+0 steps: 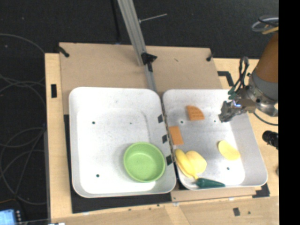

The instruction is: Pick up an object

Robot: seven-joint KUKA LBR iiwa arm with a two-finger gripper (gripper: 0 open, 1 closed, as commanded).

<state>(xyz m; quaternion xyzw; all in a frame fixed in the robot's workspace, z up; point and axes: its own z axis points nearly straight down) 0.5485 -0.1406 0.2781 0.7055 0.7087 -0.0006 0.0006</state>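
While our gripper (227, 112) hangs over the top right part of the right bin (251, 139), we have nothing in it yet. We cannot tell if the claw is open or closed — it looks like one small dark lump from up here.

What could go wrong? We could come down on bare white floor, because right under the claw we see no toy. The orange wedge (195, 113) is near, off to the claw's side, and the round yellow piece (228, 150) is below it in the view. If we drop between them, we grab air. The bin's wall is close too, so we might bump it. The banana (190, 162) and the dark green thing (209, 183) sit together in the bottom corner, touching or nearly so — a grab there could push one away. The flat orange block (175, 135) lies by the middle edge, hard to pinch.

Our arm (267, 74) comes in from the right, orange band up, wrist bent down to the bin. The green bowl (144, 161) sits in the left bin (93, 107), well apart from the claw
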